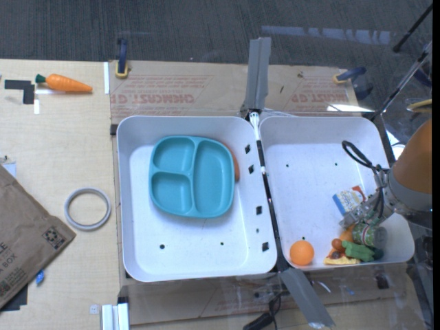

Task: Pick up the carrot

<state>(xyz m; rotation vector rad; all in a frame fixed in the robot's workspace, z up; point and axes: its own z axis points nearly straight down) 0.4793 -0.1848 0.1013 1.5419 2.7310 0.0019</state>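
Carrot lies on tabletop, long axis left-right, well beyond blue plate, opposite side from the gripper; jaws' state unreadable.

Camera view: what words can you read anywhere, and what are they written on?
"CHEMCAST GP", in red letters that read upside down, on the brown sheet behind the bins; the same red print is on the sheet's right part but too faint to read.
"BOX" on the cardboard box at the left edge; the rest is cut off.
The packet in the right bin: print too small to read.
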